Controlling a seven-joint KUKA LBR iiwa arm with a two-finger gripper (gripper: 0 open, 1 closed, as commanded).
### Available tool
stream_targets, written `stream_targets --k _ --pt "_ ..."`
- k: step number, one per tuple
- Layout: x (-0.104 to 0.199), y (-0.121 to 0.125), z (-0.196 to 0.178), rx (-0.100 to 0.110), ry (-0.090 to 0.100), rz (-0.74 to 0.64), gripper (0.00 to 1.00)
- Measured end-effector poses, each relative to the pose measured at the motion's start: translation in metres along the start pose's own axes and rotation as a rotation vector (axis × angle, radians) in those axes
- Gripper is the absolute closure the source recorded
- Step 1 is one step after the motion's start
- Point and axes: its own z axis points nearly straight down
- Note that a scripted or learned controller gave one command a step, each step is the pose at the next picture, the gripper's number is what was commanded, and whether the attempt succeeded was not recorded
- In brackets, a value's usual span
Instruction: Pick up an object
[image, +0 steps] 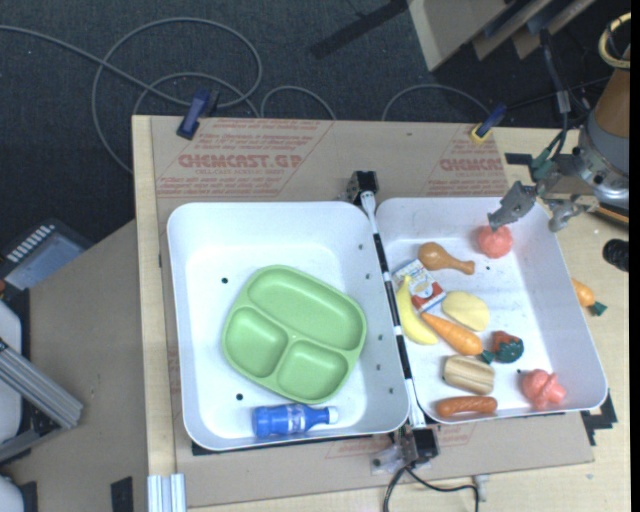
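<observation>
Overhead view of 2 white bins set side by side on a brown board, with the central divider (385, 290) between them taken as the landmark. Left of the divider, the left bin (195, 240) holds a green 3-compartment plate (292, 332), lying flat, and a blue bottle (290, 420) on its side near the front wall.

Right of the divider, the right bin (575, 300) holds the toy foods. Just beside the divider lie a yellow banana (410, 318) and a small red-and-white carton (422, 283). Farther from it come a brown drumstick (445, 259), a pale yellow potato shape (466, 310), an orange carrot (452, 333), a bread roll (468, 374) and a sausage (465, 407). A red-and-teal piece (505, 347) and a pink piece (542, 388) lie toward the far right wall.

The pink round object (494, 240) sits at the back of the right bin, well apart from the divider. The gripper (514, 208) hangs directly over it, reaching in from the right. Whether its fingers are open or closed cannot be told, nor whether they touch the object, which rests on the bin floor.
</observation>
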Motion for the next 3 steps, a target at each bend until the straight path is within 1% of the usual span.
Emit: stream_targets --k 1,2,3 --pt "-0.056 0.063 0.102 0.001 -0.001 0.001 0.0" --pt "-0.045 0.063 0.176 0.003 0.001 0.0 0.0" --pt "-0.045 0.065 0.162 -0.005 -0.003 -0.002 1.0"
